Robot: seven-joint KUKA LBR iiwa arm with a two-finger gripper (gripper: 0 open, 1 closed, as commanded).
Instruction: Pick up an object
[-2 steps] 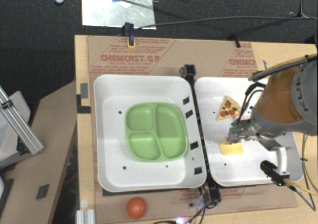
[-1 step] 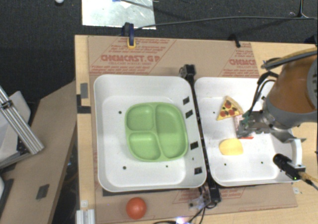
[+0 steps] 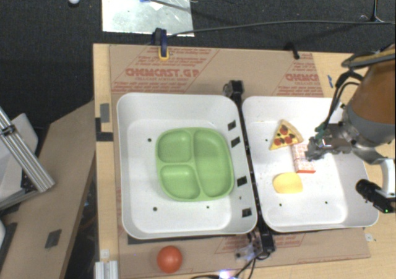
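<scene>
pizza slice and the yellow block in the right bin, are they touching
Apart. The camera view shows bare white bin floor between the pizza slice and the yellow block; the slice lies nearer the far wall.

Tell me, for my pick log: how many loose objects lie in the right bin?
3: pizza slice at back, yellow piece in front, small box between, by the gripper. Arm may hide more.

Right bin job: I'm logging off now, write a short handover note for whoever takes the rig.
Gripper: low in the right bin, at the small white-and-red pack; nothing visibly held.
Right bin: pizza slice toy, the pack below it, yellow piece nearer the front.
Left bin: green divided plate.
Orange ball lies outside, in front.
Done: nothing lifted.
Left: grasp an object and raise it.
</scene>
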